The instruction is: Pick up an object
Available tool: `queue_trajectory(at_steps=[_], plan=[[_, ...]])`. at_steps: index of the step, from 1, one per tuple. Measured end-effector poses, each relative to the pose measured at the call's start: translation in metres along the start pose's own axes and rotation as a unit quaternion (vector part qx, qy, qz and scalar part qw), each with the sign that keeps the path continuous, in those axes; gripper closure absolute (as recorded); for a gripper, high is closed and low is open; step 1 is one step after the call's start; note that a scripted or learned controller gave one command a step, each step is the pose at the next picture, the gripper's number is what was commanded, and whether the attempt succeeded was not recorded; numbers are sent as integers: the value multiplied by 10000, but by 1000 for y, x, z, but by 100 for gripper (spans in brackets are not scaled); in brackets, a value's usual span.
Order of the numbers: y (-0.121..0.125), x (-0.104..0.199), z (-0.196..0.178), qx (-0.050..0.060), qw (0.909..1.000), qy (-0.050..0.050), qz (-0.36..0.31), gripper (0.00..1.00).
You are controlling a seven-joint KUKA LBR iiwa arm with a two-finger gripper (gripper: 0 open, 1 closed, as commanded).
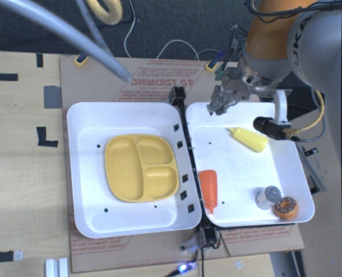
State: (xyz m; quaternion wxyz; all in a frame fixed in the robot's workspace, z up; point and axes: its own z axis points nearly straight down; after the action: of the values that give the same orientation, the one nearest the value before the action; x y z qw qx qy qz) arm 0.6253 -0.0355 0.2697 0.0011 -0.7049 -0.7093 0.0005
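Note:
My gripper (220, 106) hangs over the far left corner of the right bin (286, 154), above its back rim, with nothing seen between its fingers. In that bin lie a yellow bottle (249, 138) near the back, an orange carrot-shaped piece (209, 190) at the front left, a small grey can (267, 197) and a brown-orange doughnut (286, 207) at the front right. The yellow bottle is a short way right of and nearer than the gripper. A yellow divided plate (141, 167) lies in the left bin (84, 126).
A black divider (184, 149) runs between the two bins. A black clamp and cable (275, 127) stick out from the arm over the right bin's back edge. Grey tubing (55, 22) crosses the upper left. The bins rest on cardboard (159, 77).

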Motion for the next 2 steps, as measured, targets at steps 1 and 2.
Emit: queue_trajectory(at_steps=[1, 2], plan=[[-9, 54, 7, 2, 10000, -1, 1, 100], [-25, 104, 21, 8, 10000, -3, 3, 100]])
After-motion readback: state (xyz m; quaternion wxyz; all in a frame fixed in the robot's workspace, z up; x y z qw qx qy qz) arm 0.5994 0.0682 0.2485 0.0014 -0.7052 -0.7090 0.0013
